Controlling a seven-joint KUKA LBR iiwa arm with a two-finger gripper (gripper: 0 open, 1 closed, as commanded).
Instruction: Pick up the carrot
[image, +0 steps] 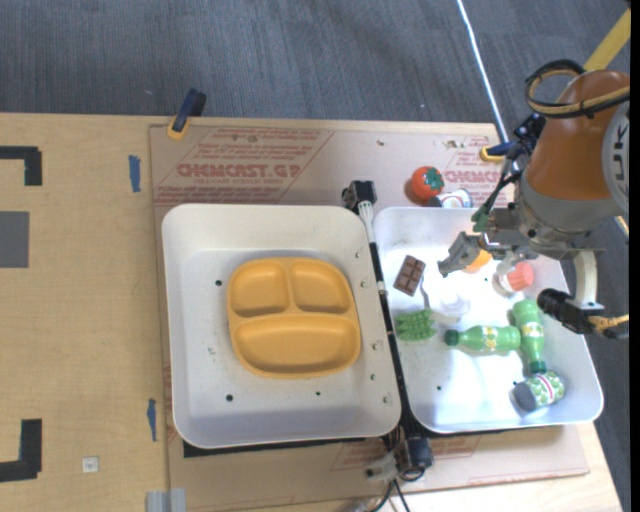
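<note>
The carrot (481, 262) is a small orange piece in the upper middle of the right bin (575, 405). My gripper (466, 256) hangs over that spot, reaching in from the right. Its dark fingers (455, 254) are closed against the carrot, and the orange end sticks out on their right side. The lower part of the carrot is hidden by the fingers.
In the right bin lie a brown chocolate bar (409, 274), a green leafy piece (415, 324), two green bottles (487, 340) (531, 330), a can (540, 390) and a pink-red item (517, 278). A yellow divided plate (294, 315) sits in the left bin (190, 300). A tomato (426, 184) lies behind the bins.
</note>
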